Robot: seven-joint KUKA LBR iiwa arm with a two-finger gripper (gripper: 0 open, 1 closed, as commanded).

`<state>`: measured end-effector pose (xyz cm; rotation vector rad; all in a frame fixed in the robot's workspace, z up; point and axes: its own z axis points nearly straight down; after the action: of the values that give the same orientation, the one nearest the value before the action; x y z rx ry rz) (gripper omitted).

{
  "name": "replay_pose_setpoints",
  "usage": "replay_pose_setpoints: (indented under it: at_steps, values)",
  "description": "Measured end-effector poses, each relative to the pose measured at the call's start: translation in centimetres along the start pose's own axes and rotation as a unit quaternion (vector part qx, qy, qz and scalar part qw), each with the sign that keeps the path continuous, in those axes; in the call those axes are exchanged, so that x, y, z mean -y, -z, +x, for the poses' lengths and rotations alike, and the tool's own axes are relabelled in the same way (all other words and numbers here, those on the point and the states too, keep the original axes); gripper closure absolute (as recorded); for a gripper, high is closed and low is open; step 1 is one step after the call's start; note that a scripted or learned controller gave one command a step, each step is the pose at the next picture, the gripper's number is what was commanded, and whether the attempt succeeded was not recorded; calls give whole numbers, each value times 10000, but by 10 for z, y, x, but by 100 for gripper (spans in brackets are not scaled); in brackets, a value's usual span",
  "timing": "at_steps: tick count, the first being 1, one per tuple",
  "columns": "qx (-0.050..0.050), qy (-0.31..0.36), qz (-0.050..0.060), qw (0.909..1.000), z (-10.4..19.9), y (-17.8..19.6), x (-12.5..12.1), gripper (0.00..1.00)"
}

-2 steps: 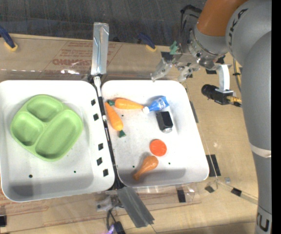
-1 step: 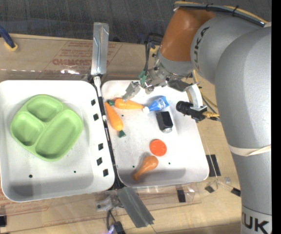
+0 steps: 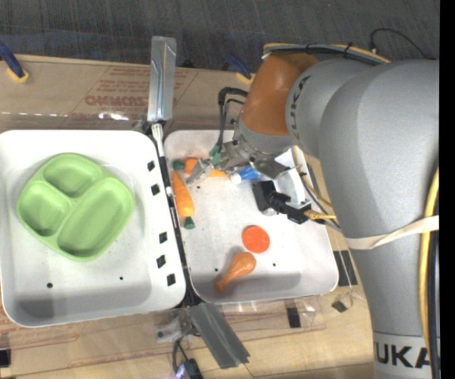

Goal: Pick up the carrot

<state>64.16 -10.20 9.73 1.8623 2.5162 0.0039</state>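
Camera view: the carrot (image 3: 182,195) lies in the right bin (image 3: 306,279) along its left wall, long axis running near to far, green end (image 3: 188,222) toward the near side. The gripper (image 3: 212,163) hangs just beyond and right of its far end, nothing between its fingers; their spread I cannot tell.

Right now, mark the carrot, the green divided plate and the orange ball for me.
carrot (image 3: 182,197): camera view, middle of its orange body.
green divided plate (image 3: 76,205): camera view, central ridge between compartments.
orange ball (image 3: 256,239): camera view, centre of its top.
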Motion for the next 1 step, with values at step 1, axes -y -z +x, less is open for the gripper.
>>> replay_pose_setpoints:
  at_steps: [1]
  values:
    - [-9,-424,10,9991,-1,-2,-19,0]
